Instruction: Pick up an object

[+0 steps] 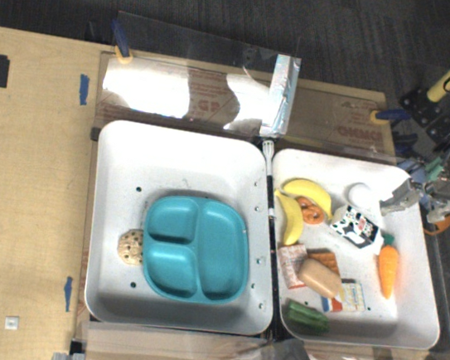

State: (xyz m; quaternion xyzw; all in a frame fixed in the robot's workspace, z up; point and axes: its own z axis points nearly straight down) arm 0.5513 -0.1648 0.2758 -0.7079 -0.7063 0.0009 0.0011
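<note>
Carrot (386, 270) is judged the likeliest thing to be picked up, since it lies closest below the gripper (400, 198) in the right bin (421, 326). It is seen near the bin's right wall, with its long axis running almost straight up and down the view, the green tip pointing toward the gripper and the orange body pointing away. The gripper is placed over the upper right corner of that bin, just beside the rim, and nothing is seen between its parts; whether it is open or closed cannot be told from this view.

Between gripper and carrot, slightly to the left, a small black-and-white carton (354, 228) is found, and a white ball (359, 192) lies level with the gripper. Further left, bananas (295, 204) are laid against the dividing wall. A downward, slightly inward move would be called for, with the fingers set across the carrot's narrow width. The left bin (120, 151) with its teal tray (195, 248) lies well apart.
</note>
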